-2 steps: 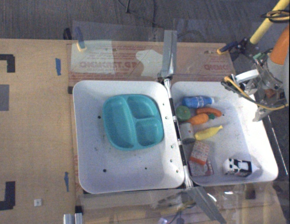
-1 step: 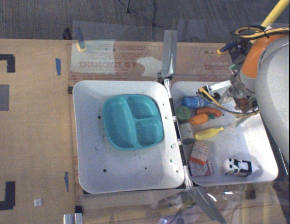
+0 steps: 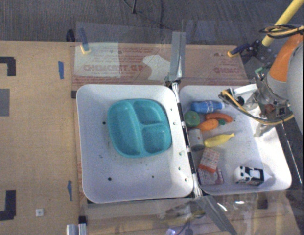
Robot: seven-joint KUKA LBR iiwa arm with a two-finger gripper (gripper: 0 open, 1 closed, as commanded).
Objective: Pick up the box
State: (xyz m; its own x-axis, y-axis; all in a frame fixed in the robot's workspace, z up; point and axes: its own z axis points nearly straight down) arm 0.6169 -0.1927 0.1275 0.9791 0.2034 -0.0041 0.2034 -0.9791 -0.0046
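Box point(image 3: 210, 159) sits in the right bin point(image 3: 269, 180), around 7 o'clock from bin centre, near the divider wall. It lies flat, slightly skewed, pale face with a red edge toward 6 o'clock. Just below it at 6 o'clock is a flat clear-looking packet point(image 3: 211, 176), touching or nearly so. Banana point(image 3: 219, 140) is just beside at 12 o'clock, carrot point(image 3: 209, 125) further up, black-and-white toy point(image 3: 249, 175) off at 3 o'clock, apart.

Gripper point(image 3: 263, 127) hangs at the bin's 3 o'clock edge, well apart from the box. Jaw state: cannot tell, wrist and cables block the view. Nothing visibly held.

Handling guess: small carton, light, stiff-ish card walls, likely crushable under hard squeeze. Smooth printed surface, may slip. Lying flat means low profile, so little side wall to catch. Best bet: top-down, pinch across the short width, fingers on the long edges, mid-length. Risk: fingers snagging the packet or the banana on descent.
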